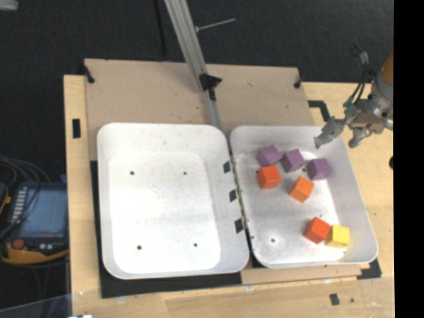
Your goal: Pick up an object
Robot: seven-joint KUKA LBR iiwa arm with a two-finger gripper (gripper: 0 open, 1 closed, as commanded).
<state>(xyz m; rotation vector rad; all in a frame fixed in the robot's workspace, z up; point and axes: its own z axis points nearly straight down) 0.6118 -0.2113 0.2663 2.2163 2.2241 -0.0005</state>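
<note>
Camera view, looking down at a slant. Gripper [344, 132] hangs over the far right corner of the right bin [285, 254], reaching in from the right edge. Its two fingers stand spread apart with nothing between them: claw open, carrying nothing.

All candidates sit in the right bin. Three purple cubes lie in a loose row across its far half: one [268, 155] nearest the divider between the bins, one [292, 159] just beside it, one [319, 169] closest to the gripper. An orange cube [268, 176] touches the near side of the first purple. Another orange cube [301, 189] sits near the bin's middle. At the near right corner, a red-orange cube [317, 230] touches a yellow cube [338, 235].

Left bin [109, 197] holds no cubes.

Judgement: the pick has not begun. The spread fingers and corner hover suggest a descent being set up; the nearest purple cube stands apart from its neighbours, so fingers could straddle it cleanly.
</note>
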